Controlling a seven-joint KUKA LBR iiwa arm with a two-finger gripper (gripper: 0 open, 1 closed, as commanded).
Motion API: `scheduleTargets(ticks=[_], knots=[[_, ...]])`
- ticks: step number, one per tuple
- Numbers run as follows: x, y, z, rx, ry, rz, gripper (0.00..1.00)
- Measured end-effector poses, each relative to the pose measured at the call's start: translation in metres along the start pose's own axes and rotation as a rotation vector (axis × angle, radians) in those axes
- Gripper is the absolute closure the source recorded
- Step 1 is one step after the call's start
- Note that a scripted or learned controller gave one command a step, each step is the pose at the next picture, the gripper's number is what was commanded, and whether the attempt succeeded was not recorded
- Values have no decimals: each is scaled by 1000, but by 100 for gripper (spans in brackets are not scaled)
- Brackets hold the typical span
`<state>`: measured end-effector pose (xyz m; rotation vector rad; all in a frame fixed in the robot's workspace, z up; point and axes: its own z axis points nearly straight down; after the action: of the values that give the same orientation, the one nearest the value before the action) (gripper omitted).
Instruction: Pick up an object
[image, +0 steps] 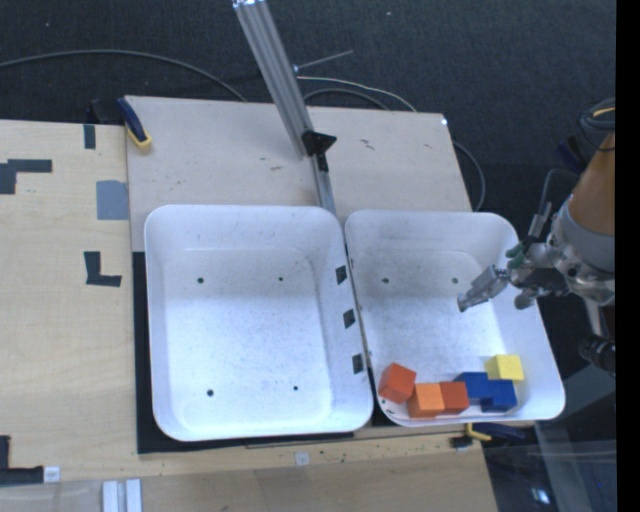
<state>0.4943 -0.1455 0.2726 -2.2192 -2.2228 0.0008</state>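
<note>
My gripper (495, 287) hangs near the right bin's (430, 225) right wall, fingers spread on nothing — the blocks (452, 388) crowd its near edge.

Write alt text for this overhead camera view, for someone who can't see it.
A grey robot arm's gripper hangs over the right bin of two white bins. Small blocks cluster in that bin's near corner: orange blocks, blue blocks and a yellow block. The left bin sits alongside.
</note>
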Motion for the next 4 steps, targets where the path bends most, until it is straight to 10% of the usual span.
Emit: scheduleTargets(ticks=[1, 4], knots=[[1, 0, -10, 0, 1, -2, 100], [85, -11, -97, -4, 0, -1, 100]])
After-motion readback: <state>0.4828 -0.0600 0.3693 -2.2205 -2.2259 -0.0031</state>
